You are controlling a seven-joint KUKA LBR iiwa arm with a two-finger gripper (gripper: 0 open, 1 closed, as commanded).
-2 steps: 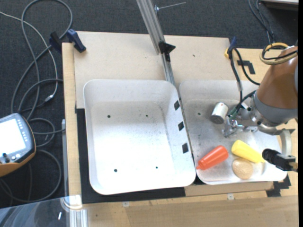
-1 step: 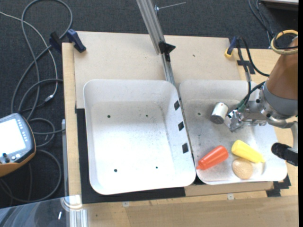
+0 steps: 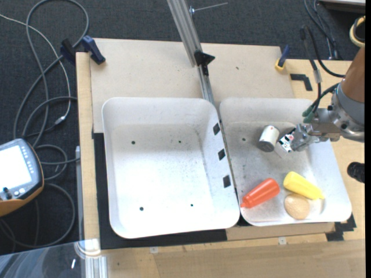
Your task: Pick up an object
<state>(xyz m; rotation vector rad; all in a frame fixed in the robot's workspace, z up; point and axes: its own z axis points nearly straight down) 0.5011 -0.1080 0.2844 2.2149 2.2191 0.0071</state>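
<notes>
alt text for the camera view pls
The gripper reaches from the right into the right bin, beside a small white cylinder. Nearer the front lie an orange piece, a yellow piece and a tan lump.

A bench (image 3: 145,74) stands on dark carpet (image 3: 35,68), with blue clamps (image 3: 93,50) at its far corners. An aluminium rail (image 3: 184,25) slants across its far edge. Grey cables (image 3: 43,106) loop left of it, beside a pendant (image 3: 17,175).
</notes>
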